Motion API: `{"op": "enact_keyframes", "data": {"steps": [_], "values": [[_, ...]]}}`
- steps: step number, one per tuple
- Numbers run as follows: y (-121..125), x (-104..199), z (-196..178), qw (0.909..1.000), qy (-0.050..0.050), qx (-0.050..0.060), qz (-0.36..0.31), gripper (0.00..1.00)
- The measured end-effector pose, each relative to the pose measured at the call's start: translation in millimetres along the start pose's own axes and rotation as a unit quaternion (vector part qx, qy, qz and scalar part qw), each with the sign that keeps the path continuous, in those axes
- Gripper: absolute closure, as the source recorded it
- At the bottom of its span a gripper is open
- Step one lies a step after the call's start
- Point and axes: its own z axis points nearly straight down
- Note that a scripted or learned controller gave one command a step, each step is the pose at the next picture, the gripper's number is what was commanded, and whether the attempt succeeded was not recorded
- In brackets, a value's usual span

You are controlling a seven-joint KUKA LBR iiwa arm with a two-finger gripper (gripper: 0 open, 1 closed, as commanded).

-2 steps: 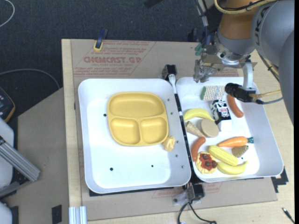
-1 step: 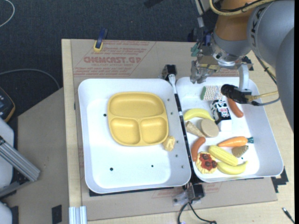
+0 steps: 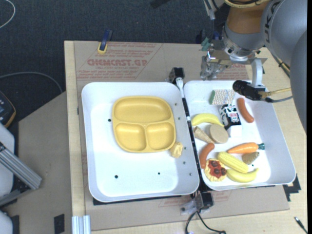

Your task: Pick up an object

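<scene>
Tool (image 3: pixel 213 68) hanging over the far edge of the right bin (image 3: pixel 285 145) – whether its grip is wide or narrow, I cannot tell. Nearest the camera, toy food is lying in that bin: a pizza slice (image 3: pixel 215 170), two bananas (image 3: pixel 237 166), a carrot (image 3: pixel 243 148), then sausages (image 3: pixel 245 109) farther back. Beside it, the left bin (image 3: pixel 95 145) is carrying a yellow divided tray (image 3: pixel 144 123) – on the worktop (image 3: pixel 78 62).
</scene>
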Motion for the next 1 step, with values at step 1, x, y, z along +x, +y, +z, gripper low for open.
{"op": "enact_keyframes", "data": {"steps": [1], "values": [[-9.9,1.3,18.8,1.0000,0.000,0.004,0.001,1.00]]}}
